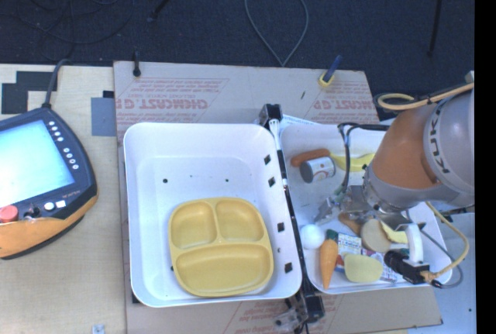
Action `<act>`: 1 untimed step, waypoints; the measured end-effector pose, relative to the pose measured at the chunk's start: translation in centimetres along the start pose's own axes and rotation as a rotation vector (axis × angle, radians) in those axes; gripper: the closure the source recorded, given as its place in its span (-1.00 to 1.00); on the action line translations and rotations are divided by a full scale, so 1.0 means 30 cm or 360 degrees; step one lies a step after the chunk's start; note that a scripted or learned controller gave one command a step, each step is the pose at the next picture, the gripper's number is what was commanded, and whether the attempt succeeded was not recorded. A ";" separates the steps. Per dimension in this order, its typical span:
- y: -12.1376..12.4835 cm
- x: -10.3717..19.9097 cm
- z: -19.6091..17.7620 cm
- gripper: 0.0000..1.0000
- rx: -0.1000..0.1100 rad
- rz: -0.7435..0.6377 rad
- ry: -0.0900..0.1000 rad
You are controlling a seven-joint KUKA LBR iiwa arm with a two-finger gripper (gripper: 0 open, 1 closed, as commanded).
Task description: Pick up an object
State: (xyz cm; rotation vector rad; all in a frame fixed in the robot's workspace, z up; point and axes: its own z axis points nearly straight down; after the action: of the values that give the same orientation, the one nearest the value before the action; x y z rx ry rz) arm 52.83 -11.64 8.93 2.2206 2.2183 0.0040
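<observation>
Along the near edge of the right bin point(446, 272) lie a carrot point(328, 261), long axis running near to far, a pale yellow piece point(363, 269) beside it and a white ball point(311, 235) at the left wall. Just beyond these, mid-bin, the end effector point(350, 204) hangs low among the clutter; whether it is apart or together cannot be told. The carrot lies toward the near edge from it, judged the closest candidate. Farther off, near the far wall, rests a small brown-and-grey cylinder point(316, 164). The left bin point(147, 170) carries a yellow divided tray point(221, 246).
</observation>
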 end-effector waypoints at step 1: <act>-0.073 -0.040 -0.001 -1.00 -0.0001 0.0000 0.0000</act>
State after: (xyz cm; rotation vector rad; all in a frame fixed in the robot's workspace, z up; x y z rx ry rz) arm 50.63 -12.83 8.95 2.2197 2.2180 0.0048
